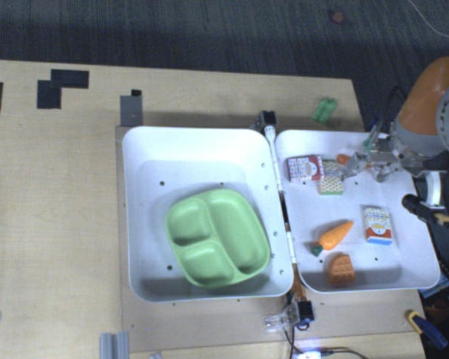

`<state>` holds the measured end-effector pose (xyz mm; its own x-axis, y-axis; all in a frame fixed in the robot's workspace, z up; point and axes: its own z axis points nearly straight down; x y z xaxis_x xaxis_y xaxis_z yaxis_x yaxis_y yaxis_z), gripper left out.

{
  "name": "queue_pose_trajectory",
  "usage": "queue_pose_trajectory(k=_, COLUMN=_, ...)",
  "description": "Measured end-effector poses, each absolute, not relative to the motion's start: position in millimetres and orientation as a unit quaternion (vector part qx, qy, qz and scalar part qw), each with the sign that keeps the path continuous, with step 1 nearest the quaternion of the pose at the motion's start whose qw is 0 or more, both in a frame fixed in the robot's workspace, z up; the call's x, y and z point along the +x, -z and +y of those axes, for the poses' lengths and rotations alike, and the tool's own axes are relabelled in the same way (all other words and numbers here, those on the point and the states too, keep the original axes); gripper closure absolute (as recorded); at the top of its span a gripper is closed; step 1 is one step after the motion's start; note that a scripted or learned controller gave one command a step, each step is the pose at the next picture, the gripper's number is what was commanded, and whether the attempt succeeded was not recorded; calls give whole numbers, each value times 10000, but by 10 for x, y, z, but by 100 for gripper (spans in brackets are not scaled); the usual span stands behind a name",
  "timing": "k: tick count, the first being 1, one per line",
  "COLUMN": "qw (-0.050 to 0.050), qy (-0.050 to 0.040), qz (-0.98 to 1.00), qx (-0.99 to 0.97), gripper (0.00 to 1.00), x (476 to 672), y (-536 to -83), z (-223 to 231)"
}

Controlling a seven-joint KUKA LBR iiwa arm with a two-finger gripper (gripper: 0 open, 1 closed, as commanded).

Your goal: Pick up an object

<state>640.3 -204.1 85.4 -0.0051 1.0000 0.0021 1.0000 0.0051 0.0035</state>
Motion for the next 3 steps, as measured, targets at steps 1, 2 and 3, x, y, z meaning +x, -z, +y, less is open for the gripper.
queue_pose_trajectory(k=1, qw=-12, qy=7, qz=7079, qx=7063, gripper=0, x=6684, y=-847, z=-1638)
queue_pose_trajectory(k=2, qw=-10, qy=15, qz=7095, qx=7047, gripper=100, x=6686, y=-958, z=-1640)
queue_pose_trajectory(k=3, qw=25, qy=-27, qz=7094, qx=7048, gripper=100, x=6442, y=-2161, z=-994)
